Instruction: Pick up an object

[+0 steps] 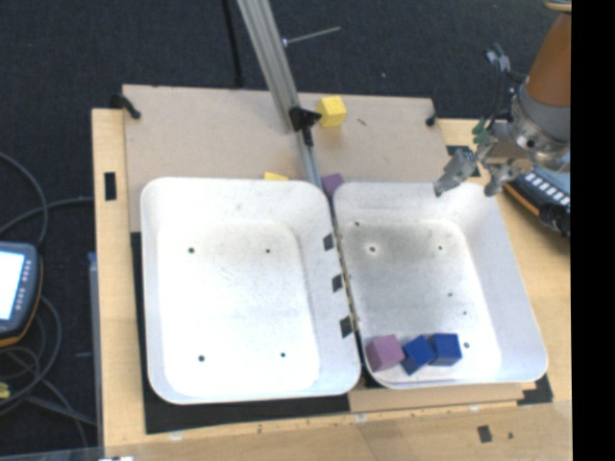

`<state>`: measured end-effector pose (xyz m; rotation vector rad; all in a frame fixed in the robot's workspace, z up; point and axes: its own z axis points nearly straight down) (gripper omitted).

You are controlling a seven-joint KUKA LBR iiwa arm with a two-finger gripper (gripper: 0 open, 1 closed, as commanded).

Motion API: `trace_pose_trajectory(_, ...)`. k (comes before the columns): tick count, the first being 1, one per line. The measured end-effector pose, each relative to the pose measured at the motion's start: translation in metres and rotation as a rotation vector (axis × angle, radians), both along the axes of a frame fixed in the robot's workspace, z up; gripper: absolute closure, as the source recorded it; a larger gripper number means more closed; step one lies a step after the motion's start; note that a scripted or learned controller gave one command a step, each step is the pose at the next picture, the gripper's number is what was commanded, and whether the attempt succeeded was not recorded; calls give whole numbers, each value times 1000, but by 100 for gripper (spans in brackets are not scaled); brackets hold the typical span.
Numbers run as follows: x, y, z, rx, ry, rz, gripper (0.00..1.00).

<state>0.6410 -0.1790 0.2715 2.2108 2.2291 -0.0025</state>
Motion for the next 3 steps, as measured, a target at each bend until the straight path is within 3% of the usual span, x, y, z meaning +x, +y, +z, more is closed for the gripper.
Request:
trace_pose_trajectory(1,-34,-19,-176,0,-2,-10,0)
trace_pose_trajectory(2,-38,7,-75,0,-9,-4,0)
trace_pose_trajectory(3,-101,-15,-175,2,-3,-12,0)
